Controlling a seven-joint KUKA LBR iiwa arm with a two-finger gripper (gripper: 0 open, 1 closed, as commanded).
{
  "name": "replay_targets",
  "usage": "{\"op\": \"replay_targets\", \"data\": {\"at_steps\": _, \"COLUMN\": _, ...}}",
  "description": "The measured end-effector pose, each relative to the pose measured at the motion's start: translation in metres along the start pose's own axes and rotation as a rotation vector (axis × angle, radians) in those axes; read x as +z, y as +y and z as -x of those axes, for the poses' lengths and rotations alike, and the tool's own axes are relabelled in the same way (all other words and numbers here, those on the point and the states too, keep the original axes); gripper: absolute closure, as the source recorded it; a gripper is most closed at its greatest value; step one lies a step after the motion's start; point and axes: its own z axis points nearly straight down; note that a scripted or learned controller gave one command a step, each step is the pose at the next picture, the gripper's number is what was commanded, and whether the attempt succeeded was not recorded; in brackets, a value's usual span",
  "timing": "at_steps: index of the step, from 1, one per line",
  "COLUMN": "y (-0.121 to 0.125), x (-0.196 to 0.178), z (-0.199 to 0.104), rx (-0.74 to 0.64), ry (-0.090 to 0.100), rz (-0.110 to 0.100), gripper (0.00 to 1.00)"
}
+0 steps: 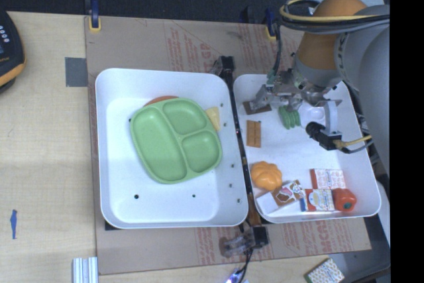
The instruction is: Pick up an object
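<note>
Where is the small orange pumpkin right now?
The orange pumpkin lies in the right bin, near its left wall, below the brown wafer and just above the small picture cards.

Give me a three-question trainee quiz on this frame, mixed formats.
1. True or false: the green divided plate lies in the right bin.
2. Which is nearest the end effector? A) the orange pumpkin B) the green object C) the red pepper
3. Fill in: the brown wafer lies near the right bin's ____ wall.

Key: 1 false, it lies in the left bin. 2 B. 3 left.
</note>
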Motion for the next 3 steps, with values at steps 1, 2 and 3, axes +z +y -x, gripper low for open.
{"op": "replay_targets", "data": {"at_steps": 1, "y": 0.01, "x": 0.009, "z": 0.008, "rx": 0.0, "ry": 0.0, "rz": 0.003, "gripper": 0.0}}
{"op": "replay_targets", "data": {"at_steps": 2, "y": 0.009, "x": 0.01, "z": 0.059, "rx": 0.003, "ry": 0.0, "rz": 0.002, "gripper": 0.0}}
{"op": "replay_targets", "data": {"at_steps": 3, "y": -0.046, "x": 0.008, "z": 0.102, "rx": -0.001, "ry": 0.015, "rz": 0.001, "gripper": 0.0}}
